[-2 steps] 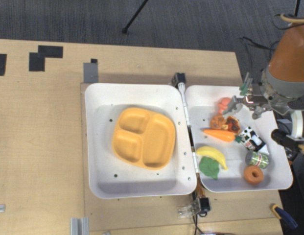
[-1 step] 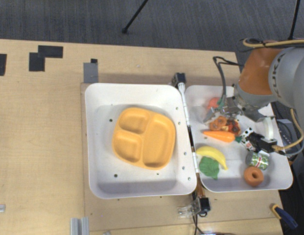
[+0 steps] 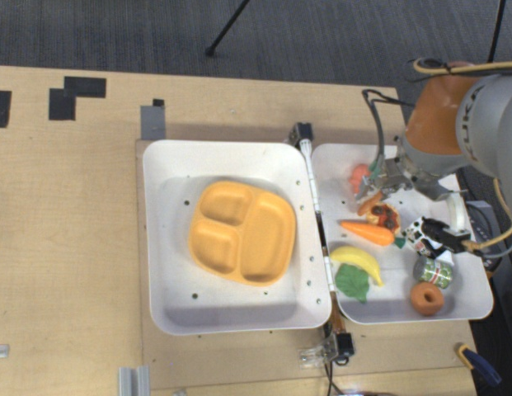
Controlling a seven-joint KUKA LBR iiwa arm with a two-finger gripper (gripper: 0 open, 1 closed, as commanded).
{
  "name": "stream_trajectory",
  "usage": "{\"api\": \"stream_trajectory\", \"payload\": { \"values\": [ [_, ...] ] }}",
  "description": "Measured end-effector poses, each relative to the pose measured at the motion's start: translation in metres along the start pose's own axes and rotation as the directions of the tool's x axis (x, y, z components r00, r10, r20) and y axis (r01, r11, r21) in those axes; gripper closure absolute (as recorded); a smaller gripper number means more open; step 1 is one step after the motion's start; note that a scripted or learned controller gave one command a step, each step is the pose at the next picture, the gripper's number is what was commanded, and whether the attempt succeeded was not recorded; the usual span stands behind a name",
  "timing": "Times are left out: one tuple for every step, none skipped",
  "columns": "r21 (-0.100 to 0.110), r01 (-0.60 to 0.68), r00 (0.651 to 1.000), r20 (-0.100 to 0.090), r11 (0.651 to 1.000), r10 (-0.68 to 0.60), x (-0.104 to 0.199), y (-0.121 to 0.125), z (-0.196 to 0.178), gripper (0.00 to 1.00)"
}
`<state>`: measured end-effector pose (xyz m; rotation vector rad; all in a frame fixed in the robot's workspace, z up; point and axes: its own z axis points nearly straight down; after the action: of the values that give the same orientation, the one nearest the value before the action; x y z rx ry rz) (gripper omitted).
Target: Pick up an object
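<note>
The gripper (image 3: 378, 190) hung over the toys; its grasp couldn't be told. The carrot (image 3: 368, 233), judged light and slick, was best pinched mid-body.

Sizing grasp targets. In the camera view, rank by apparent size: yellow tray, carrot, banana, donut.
1. yellow tray, by far the largest.
2. carrot and banana: about the same length, too close to rank.
3. donut, smallest.
</note>
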<state>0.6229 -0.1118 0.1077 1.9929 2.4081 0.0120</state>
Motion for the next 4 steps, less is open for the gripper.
{"api": "stream_trajectory", "payload": {
  "values": [
    [0.009, 0.315, 0.949, -0.009, 0.949, -0.314, 0.026, 0.054, -0.103, 1.0],
    [0.008, 0.26, 0.966, -0.008, 0.966, -0.26, 0.007, 0.012, -0.001, 1.0],
    [0.013, 0.048, 0.999, -0.008, 0.999, -0.048, 0.049, -0.057, -0.079, 1.0],
    [0.014, 0.047, 0.999, -0.008, 0.999, -0.047, 0.048, -0.057, -0.078, 0.0]
  ]
}}
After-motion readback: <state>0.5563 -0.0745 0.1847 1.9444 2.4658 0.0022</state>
